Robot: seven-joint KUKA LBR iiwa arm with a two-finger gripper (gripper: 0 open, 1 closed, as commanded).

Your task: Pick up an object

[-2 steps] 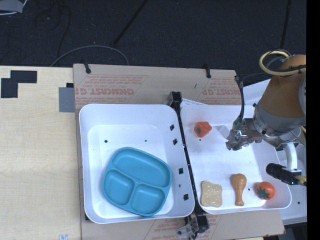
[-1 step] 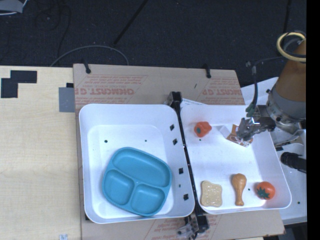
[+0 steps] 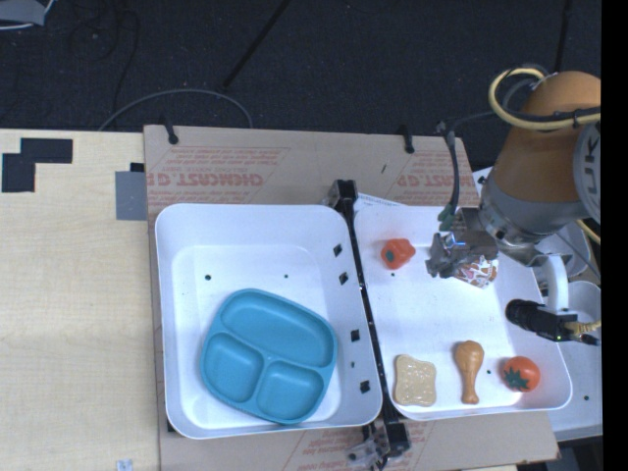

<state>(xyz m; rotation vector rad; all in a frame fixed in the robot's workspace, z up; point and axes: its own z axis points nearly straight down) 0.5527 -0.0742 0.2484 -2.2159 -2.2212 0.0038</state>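
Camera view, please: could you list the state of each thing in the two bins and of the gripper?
Blue divided tray: lying flat in the left bin, compartments bare.
Orange-red toy: resting in the right bin, far end, apart from the gripper.
Toast slice: lying flat, near end.
Drumstick: lying down beside the toast.
Tomato: resting in the near right corner.
Gripper: low over the right bin, grasp unclear.

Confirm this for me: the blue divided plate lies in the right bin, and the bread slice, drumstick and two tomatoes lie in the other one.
Not quite. The camera view shows the blue divided plate in the left bin, not the right one. The bread slice, drumstick and two tomatoes lie in the other bin, the right one, as you said.
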